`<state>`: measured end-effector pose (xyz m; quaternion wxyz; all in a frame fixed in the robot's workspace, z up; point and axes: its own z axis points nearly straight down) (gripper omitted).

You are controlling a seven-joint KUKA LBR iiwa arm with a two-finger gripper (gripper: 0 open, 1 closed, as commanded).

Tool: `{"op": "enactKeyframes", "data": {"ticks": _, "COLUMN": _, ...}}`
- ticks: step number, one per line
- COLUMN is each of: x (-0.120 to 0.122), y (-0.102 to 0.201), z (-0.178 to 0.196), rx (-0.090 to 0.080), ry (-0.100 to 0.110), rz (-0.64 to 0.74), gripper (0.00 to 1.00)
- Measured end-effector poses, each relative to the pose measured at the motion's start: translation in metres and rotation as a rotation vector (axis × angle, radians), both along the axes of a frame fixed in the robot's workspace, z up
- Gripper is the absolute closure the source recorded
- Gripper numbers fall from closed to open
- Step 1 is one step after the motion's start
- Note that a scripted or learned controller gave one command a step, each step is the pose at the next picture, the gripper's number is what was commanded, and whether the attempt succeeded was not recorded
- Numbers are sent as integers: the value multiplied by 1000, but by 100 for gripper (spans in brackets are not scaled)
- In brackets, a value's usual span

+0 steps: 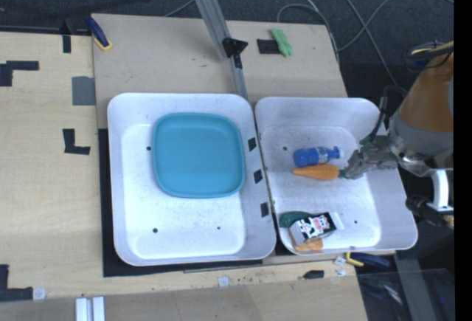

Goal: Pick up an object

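Orange carrot (316,173) sits at nine o'clock of the end effector (354,167) — its grip, I cannot tell — and could roll away if nudged.

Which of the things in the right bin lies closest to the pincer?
The orange carrot-shaped piece; its tip almost reaches the pincer, closer than the blue bottle just above it.

Left bin (125,164) holding a teal square plate (198,155). Right bin (369,116) holding a blue bottle (316,156) just above an orange carrot-like piece (317,173); dark printed packet (313,226) near the front rim. Gripper (354,167) low at the carrot's right tip, reaching from the right over the worktop (44,164).
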<state>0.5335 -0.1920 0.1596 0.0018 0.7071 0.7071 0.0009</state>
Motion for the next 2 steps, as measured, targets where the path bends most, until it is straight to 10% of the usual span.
{"op": "enactKeyframes", "data": {"ticks": 2, "x": 6, "y": 56, "z": 46, "rx": 2, "ry": 5, "rz": 5, "gripper": 100}}
